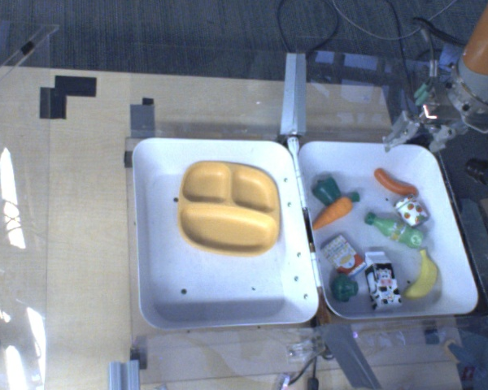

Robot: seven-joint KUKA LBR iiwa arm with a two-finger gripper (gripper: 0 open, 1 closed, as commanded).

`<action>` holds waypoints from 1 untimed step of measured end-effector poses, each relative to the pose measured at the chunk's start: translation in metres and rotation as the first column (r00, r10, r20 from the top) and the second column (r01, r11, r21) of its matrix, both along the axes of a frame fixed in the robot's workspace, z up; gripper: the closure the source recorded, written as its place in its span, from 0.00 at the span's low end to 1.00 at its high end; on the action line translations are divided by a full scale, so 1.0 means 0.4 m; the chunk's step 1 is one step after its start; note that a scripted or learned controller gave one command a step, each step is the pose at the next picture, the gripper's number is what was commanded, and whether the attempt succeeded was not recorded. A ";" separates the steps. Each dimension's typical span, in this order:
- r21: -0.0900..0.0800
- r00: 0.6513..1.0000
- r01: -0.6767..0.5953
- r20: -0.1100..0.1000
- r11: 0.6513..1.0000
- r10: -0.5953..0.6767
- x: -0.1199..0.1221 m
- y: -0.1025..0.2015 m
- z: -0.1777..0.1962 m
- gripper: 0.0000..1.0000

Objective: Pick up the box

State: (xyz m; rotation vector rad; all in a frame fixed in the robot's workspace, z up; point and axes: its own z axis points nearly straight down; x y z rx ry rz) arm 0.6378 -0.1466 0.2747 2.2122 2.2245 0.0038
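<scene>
The box (340, 251) is small, white and grey with an orange-red patch, and lies flat near the middle of the right bin (454, 218). My gripper (416, 137) hangs over that bin's far edge at the upper right, well away from the box. It is open, its fingers (396, 136) are spread, and nothing is between them. The arm's orange band (484, 43) shows above the wrist.
Around the box in the right bin lie a carrot (334, 211), a green pepper (325, 189), a sausage (394, 183), a green bottle (394, 229), a cow-patterned carton (381, 286), a banana (424, 275) and a dark green piece (344, 286). A yellow divided tray (228, 206) sits in the left bin (159, 242).
</scene>
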 end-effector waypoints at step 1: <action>0.002 0.999 0.053 -0.002 0.999 -0.053 -0.148 0.136 -0.394 0.00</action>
